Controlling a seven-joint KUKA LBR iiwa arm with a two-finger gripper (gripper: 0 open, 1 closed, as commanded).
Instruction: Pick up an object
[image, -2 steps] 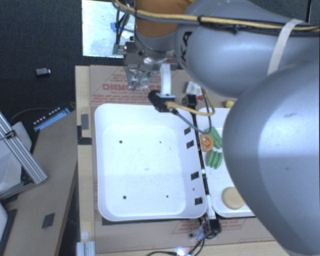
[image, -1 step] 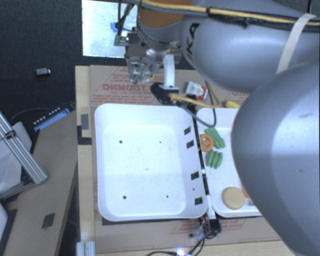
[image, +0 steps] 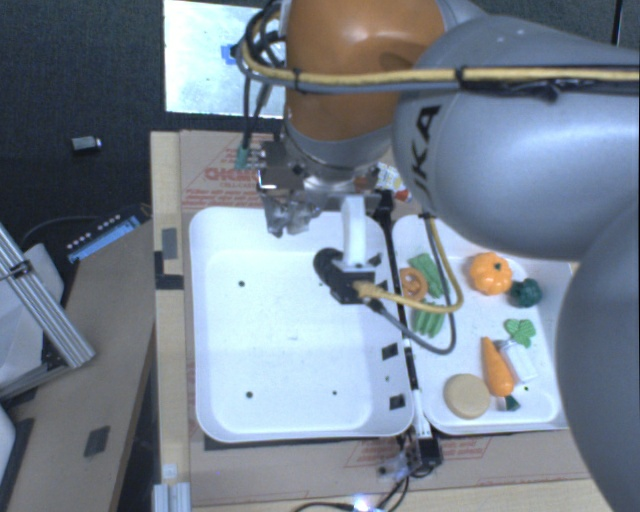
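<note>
Camera view puts the tool over the far rim of the left bin, hanging from the orange-banded wrist, which blocks much of what I would like to see. I cannot tell how far open the tool is (the wrist's bulk and the blur hide that), and I can make out nothing held in it.

Every candidate I can see lies across the divide in the right bin. Nearest the tool are some green pods close to the shared wall. Further right sit an orange fruit and, just beside it, a small broccoli piece. Nearer the front edge lie a carrot and a round tan disc, close together. Both bins rest on the table.

My judgement is that this is the approach step, with no grasp made yet. The next move calls for carrying the tool across to the right bin, centring it above one piece that stands apart from its neighbours, then descending. The orange fruit looks the easiest choice to me, though its roundness could let it slip.
</note>
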